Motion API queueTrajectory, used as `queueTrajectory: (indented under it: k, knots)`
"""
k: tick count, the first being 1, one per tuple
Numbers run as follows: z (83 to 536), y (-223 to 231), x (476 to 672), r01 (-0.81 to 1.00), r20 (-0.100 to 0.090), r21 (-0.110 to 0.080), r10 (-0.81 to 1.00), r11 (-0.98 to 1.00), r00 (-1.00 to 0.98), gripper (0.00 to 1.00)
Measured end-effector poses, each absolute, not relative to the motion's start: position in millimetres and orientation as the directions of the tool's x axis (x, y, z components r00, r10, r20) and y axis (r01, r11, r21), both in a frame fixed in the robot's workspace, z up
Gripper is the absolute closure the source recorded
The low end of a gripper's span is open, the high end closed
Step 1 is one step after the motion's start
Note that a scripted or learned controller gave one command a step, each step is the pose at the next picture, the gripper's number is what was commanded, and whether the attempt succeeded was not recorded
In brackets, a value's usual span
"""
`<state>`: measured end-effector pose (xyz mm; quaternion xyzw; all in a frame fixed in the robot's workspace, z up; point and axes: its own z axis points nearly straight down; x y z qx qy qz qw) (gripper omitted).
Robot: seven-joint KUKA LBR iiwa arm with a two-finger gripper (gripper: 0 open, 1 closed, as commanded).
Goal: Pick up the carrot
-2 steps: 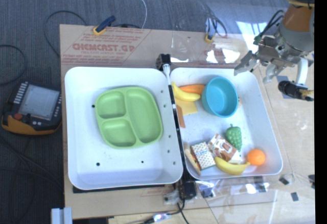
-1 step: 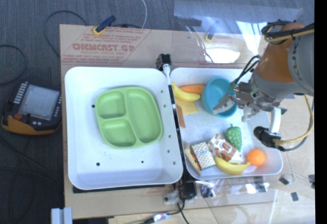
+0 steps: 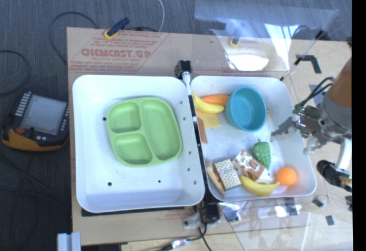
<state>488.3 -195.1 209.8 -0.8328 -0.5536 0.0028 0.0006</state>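
Note:
The carrot (image 3: 217, 99) is a short orange piece lying in the right bin (image 3: 281, 85) near its back left corner. It is wedged between a yellow banana (image 3: 206, 106) and the blue bowl (image 3: 246, 108), and the banana covers its near side. My gripper (image 3: 298, 128) hovers over the right rim of the right bin, well to the right of the carrot with the bowl in between. Nothing shows in its grasp.
The left bin (image 3: 91, 187) holds a green divided plate (image 3: 144, 131). In the right bin's front part lie a second banana (image 3: 259, 187), an orange (image 3: 286, 176), a green fruit (image 3: 262, 153) and snack packets (image 3: 227, 174). A yellow slice (image 3: 211, 122) lies by the divider.

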Motion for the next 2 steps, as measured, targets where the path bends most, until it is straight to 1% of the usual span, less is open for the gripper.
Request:
queueTrajectory:
  k: [1, 2]
  knots:
    - [134.1, -203.6, 484.7, 0.996, -0.001, 0.001, 0.996, 0.085, -0.085, 0.0]
    - [94.4, -215.1, 492.0, 0.947, -0.002, 0.018, 0.947, 0.321, -0.321, 0.0]
